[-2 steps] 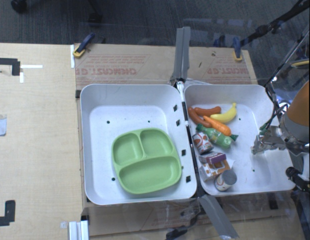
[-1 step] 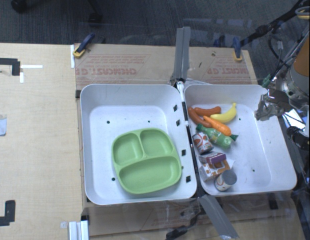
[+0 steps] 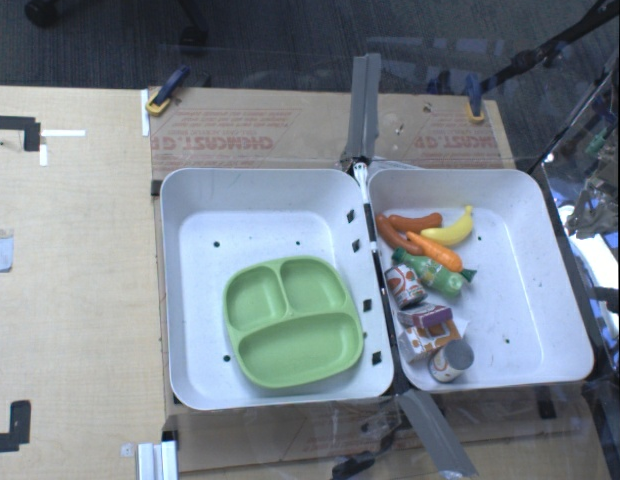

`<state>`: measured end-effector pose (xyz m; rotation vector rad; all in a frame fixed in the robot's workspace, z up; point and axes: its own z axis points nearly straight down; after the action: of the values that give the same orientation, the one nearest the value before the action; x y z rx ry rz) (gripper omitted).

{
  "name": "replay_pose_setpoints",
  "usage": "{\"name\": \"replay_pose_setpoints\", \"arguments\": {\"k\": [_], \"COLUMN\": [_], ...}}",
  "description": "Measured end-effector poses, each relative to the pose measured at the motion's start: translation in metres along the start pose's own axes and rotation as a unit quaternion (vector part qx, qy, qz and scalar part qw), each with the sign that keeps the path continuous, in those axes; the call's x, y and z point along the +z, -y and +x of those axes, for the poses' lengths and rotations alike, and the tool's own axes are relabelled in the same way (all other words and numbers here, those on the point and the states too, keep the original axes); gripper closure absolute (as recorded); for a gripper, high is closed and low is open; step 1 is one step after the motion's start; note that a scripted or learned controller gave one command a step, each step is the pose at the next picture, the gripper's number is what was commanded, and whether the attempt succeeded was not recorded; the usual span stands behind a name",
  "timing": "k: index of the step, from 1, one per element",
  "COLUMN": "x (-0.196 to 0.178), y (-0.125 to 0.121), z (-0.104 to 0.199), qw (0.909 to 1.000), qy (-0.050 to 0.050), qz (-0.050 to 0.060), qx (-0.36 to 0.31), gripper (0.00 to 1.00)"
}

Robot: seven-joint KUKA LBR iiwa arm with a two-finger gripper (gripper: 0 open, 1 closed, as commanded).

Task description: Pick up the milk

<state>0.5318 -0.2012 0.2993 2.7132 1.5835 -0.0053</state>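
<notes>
A lab test bench: two white bins (image 3: 180, 268) clamped (image 3: 168, 88) to a board over grey carpet (image 3: 290, 18).

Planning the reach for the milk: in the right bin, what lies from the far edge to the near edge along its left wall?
Sausage → carrot → green bottle → soda can → milk carton → tin can.

Two bins sit side by side: the left bin (image 3: 180, 268) holds a divided plate (image 3: 290, 320) toward its 5 o'clock side. In the right bin (image 3: 550, 298), everything crowds the 9 o'clock wall — hot dog (image 3: 405, 223) and banana (image 3: 452, 229) at 12, carrot (image 3: 430, 249) and bottle (image 3: 437, 275) below, a can (image 3: 404, 286), then the milk carton (image 3: 426, 328), another can (image 3: 450, 359) at 6.
</notes>
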Motion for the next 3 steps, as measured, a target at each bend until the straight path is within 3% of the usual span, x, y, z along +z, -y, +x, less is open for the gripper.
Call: {"name": "replay_pose_setpoints", "arguments": {"k": [1,2,3], "x": [-0.018,0.033,0.006], "y": [-0.005,-0.030,-0.063], "z": [0.001,0.005,0.030], "qw": [0.9992,0.9999,0.9965], "qy": [0.000,0.000,0.000], "qz": [0.000,0.002,0.000], "qx": [0.039,0.014,0.083], "gripper": [1.00,1.00,1.00]}}
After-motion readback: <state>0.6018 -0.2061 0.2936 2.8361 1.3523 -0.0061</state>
